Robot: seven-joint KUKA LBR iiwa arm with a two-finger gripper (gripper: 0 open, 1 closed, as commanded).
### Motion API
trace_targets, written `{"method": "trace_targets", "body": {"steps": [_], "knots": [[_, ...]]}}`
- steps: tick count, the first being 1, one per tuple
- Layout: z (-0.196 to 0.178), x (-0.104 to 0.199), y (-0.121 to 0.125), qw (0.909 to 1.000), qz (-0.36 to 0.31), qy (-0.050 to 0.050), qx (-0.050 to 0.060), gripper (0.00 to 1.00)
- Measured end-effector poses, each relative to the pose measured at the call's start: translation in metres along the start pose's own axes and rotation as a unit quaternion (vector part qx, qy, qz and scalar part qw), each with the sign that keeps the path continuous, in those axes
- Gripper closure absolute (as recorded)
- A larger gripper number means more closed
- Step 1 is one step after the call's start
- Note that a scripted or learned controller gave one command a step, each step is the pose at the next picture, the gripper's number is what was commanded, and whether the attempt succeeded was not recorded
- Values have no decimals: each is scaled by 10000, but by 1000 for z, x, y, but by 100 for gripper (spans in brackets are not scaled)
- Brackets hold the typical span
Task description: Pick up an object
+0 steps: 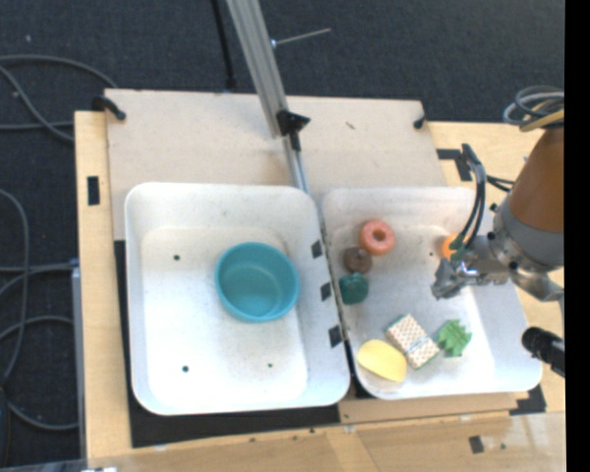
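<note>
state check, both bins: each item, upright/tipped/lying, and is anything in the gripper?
Teal round plastic bowl: upright, mouth up, left bin.
Pink ring-shaped toy: lying flat, right bin.
Small brown round object: resting beside the ring.
Dark teal small block: resting near the divider.
Yellow rounded object: lying at the front edge.
Checkered tan box: lying tilted, touching the yellow one.
Green leafy toy: lying flat.
Gripper: over the right bin, nothing visibly held.

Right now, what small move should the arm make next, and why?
Probably shift the hand toward the camera and lower it over the green object. The hand hangs above bare floor of the right bin, and that object lies closest, apart from the patterned box.
</note>
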State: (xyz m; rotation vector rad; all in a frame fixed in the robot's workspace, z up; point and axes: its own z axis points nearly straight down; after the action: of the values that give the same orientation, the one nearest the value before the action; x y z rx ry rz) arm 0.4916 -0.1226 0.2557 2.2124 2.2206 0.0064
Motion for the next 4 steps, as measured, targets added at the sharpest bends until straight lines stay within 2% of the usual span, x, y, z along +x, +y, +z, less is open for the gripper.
{"method": "trace_targets", "body": {"steps": [1, 2, 4], "knots": [[-41, -1, 2, 10000, -4, 3, 5, 100], [-29, 43, 15, 10000, -7, 8, 38, 100], [3, 131, 57, 10000, -5, 3, 36, 100]]}}
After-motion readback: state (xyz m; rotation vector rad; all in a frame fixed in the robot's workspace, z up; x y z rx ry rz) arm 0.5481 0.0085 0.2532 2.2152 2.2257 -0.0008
